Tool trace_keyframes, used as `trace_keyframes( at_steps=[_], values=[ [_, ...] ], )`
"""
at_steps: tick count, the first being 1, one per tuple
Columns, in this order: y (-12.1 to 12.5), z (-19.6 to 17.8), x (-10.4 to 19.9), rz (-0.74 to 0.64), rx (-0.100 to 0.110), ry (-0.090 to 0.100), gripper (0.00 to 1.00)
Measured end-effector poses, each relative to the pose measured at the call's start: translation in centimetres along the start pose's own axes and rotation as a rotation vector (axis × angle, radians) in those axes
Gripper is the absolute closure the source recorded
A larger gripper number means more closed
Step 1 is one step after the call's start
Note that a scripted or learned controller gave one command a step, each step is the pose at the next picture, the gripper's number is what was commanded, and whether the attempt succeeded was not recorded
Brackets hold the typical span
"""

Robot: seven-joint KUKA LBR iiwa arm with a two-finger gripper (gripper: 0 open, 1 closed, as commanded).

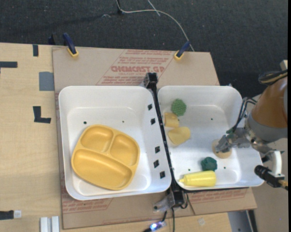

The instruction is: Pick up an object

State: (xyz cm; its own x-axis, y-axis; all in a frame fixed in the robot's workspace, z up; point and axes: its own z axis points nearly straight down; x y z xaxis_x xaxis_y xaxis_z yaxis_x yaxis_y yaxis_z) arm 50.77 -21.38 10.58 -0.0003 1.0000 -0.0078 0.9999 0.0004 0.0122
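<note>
Closest to the front edge lies a yellow corn cob (199, 179), stretched along the near wall of the right bin (203, 96), a little ahead and to the left of the gripper (224, 147). Just behind the cob sits a dark green lump (209, 164), near the gripper on its left. The arm (270, 112) comes in over the right rim of that bin, its orange band bulking above the wrist, and bends down so the gripper reaches low toward the bin floor. Right under the fingertips I can see a small tan, roundish object (223, 153), touching or nearly touching them, but I cannot tell whether the fingers are closed on it or merely resting above it. Farther left of the gripper, near the divider between the bins, lie two pale yellow pieces (178, 135), one just behind the other, and beyond them a leafy green ball (178, 107). Well apart from the gripper, across the divider, the left bin (70, 100) bears a yellow compartment tray (105, 156), lying flat and slightly askew. Both bins sit on a cardboard sheet (135, 69) held by two blue and yellow clamps (70, 46) at its far edge.
</note>
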Motion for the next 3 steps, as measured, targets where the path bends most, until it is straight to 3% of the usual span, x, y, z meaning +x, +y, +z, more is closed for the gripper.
trace_keyframes(
  at_steps=[1, 3],
  values=[
    [1.1, -5.8, 0.1, -0.002, 0.007, 0.006, 1.00],
    [0.7, -14.8, -0.8, -0.001, 0.009, 0.006, 1.00]
  ],
)
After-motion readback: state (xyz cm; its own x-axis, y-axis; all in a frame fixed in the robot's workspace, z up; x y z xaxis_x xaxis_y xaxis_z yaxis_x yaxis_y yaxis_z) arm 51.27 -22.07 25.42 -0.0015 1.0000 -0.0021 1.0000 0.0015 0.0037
